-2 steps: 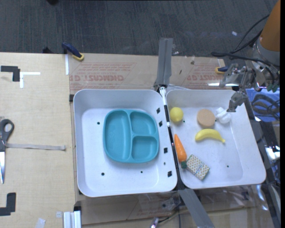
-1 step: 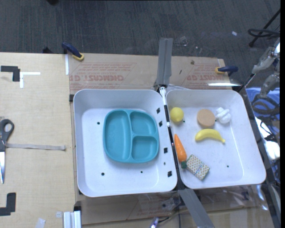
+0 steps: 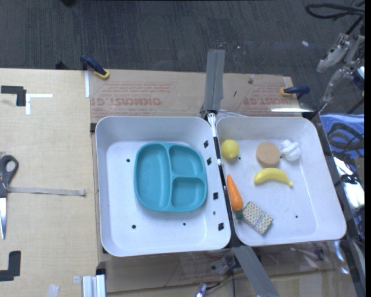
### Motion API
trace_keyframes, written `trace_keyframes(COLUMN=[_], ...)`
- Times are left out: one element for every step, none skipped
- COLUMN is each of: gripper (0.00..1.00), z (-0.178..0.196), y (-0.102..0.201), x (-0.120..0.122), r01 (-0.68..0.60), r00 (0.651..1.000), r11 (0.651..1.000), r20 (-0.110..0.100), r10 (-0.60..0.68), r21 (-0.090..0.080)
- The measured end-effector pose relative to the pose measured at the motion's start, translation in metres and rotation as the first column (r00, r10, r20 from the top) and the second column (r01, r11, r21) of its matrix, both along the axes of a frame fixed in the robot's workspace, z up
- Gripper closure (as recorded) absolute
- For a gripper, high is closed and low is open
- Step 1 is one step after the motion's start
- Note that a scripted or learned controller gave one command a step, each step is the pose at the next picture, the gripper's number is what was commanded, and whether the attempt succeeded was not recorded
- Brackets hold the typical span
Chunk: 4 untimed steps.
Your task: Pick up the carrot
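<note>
Lying against the right bin's (image 3: pixel 324 174) 9 o'clock wall, carrot (image 3: pixel 233 193) runs 12-to-6, green end at 6; gripper state: cannot tell.

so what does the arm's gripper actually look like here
The gripper at the top right is a small, pale grey-white blocky assembly with darker gaps between its parts and a thin pale piece below it. Dark cables loop above it. It is too small to tell any markings.
</note>
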<state>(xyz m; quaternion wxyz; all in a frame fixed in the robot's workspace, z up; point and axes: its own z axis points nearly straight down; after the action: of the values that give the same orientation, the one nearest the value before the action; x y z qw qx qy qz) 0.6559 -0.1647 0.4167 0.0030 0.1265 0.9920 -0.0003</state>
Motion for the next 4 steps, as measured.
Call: trace_keyframes(gripper=[0.00,0.00,0.00,0.00], z=[0.076,0.075,0.076,0.076], y=[-0.017,-0.048,-0.057,-0.056], x=[-0.019,0.001,0.005,0.005], r01=[-0.197,-0.452,-0.604,-0.907], r00=[0.980,0.892,0.797,0.421], r11=[0.980,0.892,0.797,0.421], r20=[0.001,0.000,0.001,-0.001], r10=[0.197,0.452,0.604,0.907], r21=[-0.002,-0.003,-0.004,-0.006])
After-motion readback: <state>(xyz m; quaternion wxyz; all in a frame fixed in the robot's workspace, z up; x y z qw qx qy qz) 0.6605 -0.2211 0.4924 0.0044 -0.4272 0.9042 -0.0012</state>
